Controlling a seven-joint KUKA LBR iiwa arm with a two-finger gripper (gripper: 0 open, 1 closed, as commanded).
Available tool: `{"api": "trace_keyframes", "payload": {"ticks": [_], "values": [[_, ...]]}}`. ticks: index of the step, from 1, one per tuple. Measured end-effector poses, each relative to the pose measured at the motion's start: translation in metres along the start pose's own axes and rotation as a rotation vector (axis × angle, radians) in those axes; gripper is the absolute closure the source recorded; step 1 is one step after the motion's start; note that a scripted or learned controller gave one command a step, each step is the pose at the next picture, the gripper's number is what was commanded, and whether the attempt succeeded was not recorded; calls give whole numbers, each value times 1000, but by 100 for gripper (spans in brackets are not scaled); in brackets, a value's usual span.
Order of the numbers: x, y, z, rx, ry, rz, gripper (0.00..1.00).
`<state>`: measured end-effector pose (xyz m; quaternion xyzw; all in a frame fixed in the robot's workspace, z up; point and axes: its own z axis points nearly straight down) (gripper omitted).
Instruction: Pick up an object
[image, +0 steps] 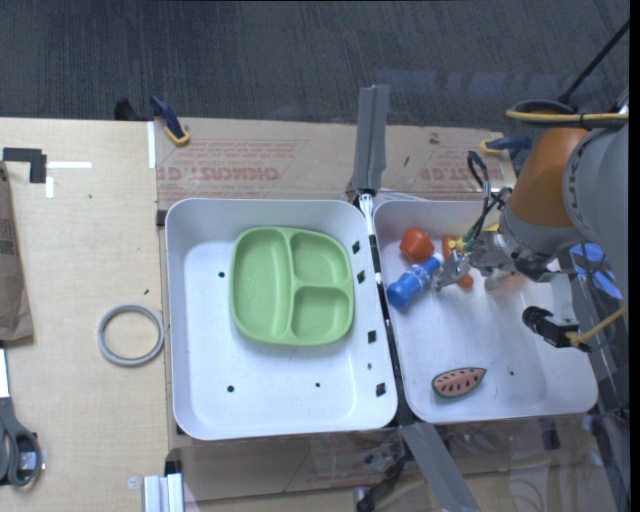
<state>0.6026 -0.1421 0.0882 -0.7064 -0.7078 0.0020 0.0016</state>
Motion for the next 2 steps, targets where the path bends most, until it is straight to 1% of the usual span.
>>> {"api": "trace_keyframes", "payload": {"ticks": [1, 2], "values": [[-1, 0, -5, 6, -1, -3, 100], [72, 0, -131, 1, -2, 0, 100]]}}
